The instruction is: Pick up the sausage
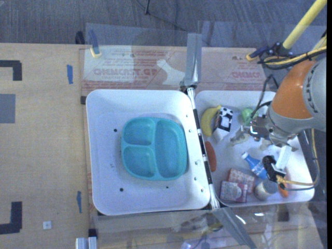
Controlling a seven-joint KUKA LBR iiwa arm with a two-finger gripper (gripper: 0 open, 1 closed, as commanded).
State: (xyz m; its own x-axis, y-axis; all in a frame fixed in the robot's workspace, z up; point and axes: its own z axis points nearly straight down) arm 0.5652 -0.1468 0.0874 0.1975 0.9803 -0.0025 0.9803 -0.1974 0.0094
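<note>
Grey carpet (52, 9) shows beyond the far edge of the tan surface (41, 139), which carries black and blue tape marks and two shallow white bins side by side. A sheet of cardboard (129, 71) with red print lies along the far edge behind them. The left bin (101, 118) holds a teal divided plate (155, 148) near its middle.

In the right bin (303, 165), the sausage (210, 156), reddish brown, lies flat against the left wall about halfway along it, with its length running along that wall. A yellow banana (208, 119) sits toward the bin's far-left corner, just beyond the sausage, with a black-and-white patterned toy (224, 119) beside it and a small green thing (247, 114) further right. Toward the near wall lie a pink packet (237, 184), a blue thing (252, 163), a grey can (265, 189) and a small orange piece (282, 191).

The gripper (245, 135) hangs over the middle of the right bin below the arm's orange band (293, 100). It stands to the right of the sausage and a little farther back, clearly apart from it, with bare bin floor between them. Nothing can be made out in its grasp, and I cannot tell whether it is open or closed.
</note>
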